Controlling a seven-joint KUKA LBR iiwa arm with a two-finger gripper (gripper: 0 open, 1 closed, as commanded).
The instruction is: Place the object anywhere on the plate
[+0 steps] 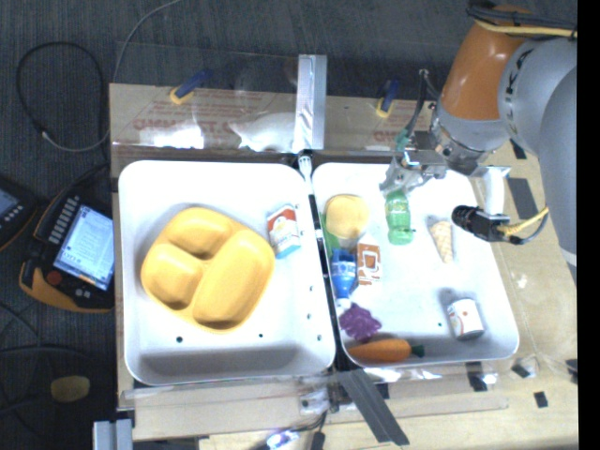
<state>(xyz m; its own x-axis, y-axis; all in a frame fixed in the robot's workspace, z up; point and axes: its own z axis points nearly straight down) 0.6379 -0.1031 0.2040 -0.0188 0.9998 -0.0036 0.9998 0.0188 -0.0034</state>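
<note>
- Green bottle (399, 216) upright in right bin (487, 279), top between the pincer (403, 182) fingers; pincer clamped on it.
- Yellow plate (206, 268) in left bin (141, 345), well apart.
- Carrot (380, 350), purple item (359, 322) near right bin's front edge.

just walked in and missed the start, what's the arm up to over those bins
The arm's gripper is over the right bin, directly above a green bottle near the bin's far side. Whether it grips the bottle can't be told. The yellow plate in the left bin has nothing on it, though a small carton lies beside it.
</note>
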